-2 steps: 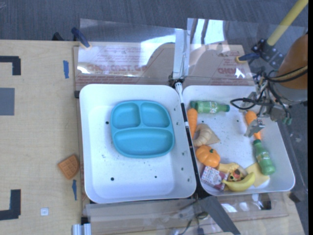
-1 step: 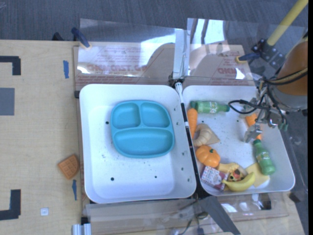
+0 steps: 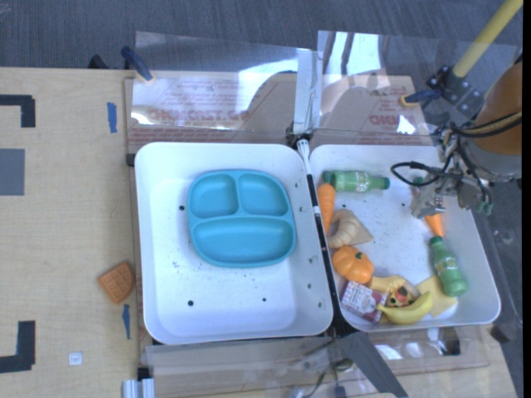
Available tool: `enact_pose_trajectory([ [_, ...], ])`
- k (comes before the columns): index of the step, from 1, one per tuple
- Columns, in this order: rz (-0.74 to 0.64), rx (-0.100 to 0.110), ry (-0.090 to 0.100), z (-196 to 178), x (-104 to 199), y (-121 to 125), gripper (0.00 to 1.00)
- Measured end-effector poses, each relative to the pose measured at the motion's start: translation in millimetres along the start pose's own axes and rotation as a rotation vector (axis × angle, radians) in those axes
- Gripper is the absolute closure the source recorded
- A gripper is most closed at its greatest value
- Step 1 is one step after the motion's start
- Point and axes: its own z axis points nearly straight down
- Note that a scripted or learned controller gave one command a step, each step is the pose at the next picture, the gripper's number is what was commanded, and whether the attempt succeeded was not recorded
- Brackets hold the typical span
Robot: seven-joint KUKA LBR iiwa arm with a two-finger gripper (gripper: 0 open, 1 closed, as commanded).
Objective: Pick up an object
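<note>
Two green bottles (image 3: pixel 355 181) (image 3: pixel 448 268) flank the hand (image 3: pixel 435 210) above a small carrot (image 3: pixel 435 223).

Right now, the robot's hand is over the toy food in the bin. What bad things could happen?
1. The gripper is right above a small orange piece. I can't tell if it has hold of it, so it might come up with nothing.
2. A green bottle lies just below that piece, so the gripper could bump it.
3. The gripper works close to the right bin's side wall, so toys could get pushed against it, harder to grab.
</note>
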Motion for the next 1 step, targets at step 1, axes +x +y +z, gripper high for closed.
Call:
enact_pose_trajectory([
  [1, 0.0, 0.0, 0.002, 1.1, 0.5, 0.3, 0.0],
])
